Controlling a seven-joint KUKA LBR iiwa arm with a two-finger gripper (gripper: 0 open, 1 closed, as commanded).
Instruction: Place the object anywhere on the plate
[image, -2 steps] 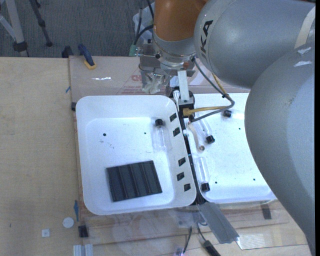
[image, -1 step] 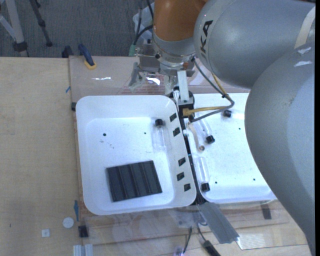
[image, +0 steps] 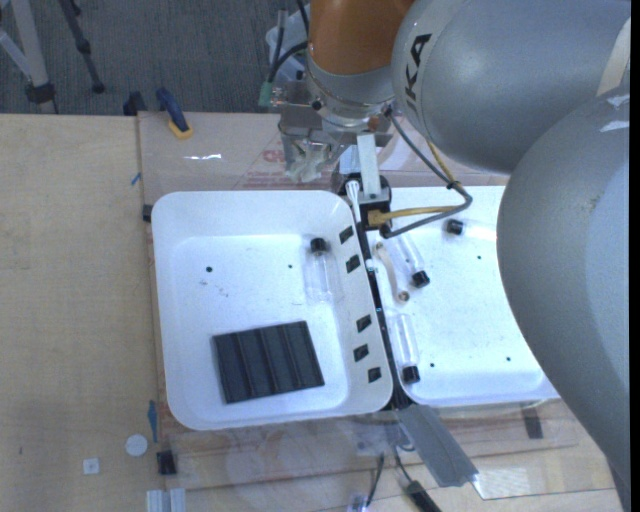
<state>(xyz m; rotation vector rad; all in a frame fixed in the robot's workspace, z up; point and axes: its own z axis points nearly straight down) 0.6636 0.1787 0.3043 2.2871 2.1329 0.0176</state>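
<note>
Arm (image: 520, 110) in grey takes up the top and right of the view, its orange band (image: 350, 35) sitting above the wrist near the top middle. Below it the wooden bench (image: 70, 300) carries the two white bins side by side: the left bin (image: 180, 300) in full view, the right bin (image: 470, 330) partly covered by the arm.

A black ribbed plate (image: 268, 362) lies flat in the near part of the left bin, slightly askew to the walls, with nothing on it.

The gripper (image: 312, 158) hangs over the bench just beyond the far rim of the left bin, close to the corner where the bins meet. Whether it is open or closed cannot be told, as its tip blurs into the clutter behind it; nothing can be made out in its grasp.

A clear tube (image: 319, 272) with a black cap lies on the floor of the left bin near the right wall, roughly in line with the gripper but well apart from it, toward the camera. It sits between the gripper and the plate, clear of the plate's far edge.

Two similar tubes rest in the right bin, one (image: 408, 262) near the far end and one (image: 405, 345) along the left wall
</note>
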